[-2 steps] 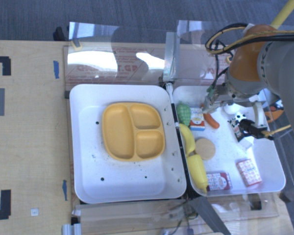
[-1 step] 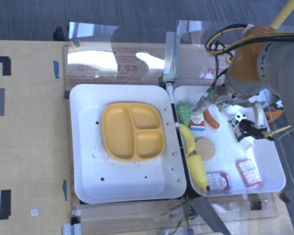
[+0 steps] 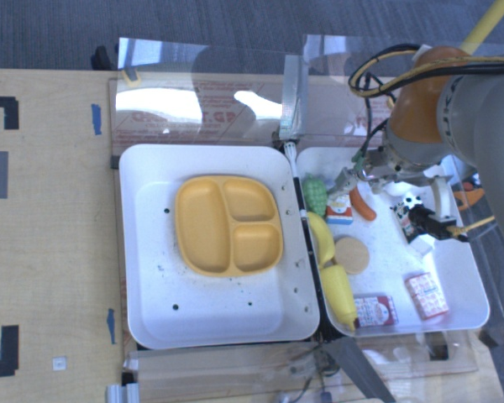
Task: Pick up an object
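The arm is low over the far end of the right bin (image 3: 475, 296), and its gripper (image 3: 359, 177) hangs among the toys at that bin's far left. This looks like the approach step of a pick: nothing shows between the fingers, and whether they stand apart or together cannot be told from this slanted view.

Just below the fingers lies an orange carrot-shaped toy (image 3: 363, 206), and beside it, toward the divider, a small white-and-red carton (image 3: 339, 214). To the left of the fingers sits a green knobbly piece (image 3: 315, 195). Nearer the camera lie a yellow banana (image 3: 321, 238), a tan round disc (image 3: 351, 255) and a second yellow piece (image 3: 337, 295); two red-and-white packets (image 3: 375, 311) (image 3: 426, 295) rest well apart from the fingers at the near end.

The left bin (image 3: 143, 250) bears a yellow divided plate (image 3: 228, 224).

The likeliest target is the carrot toy. The next move calls for centring over it, descending, then closing without catching the carton.
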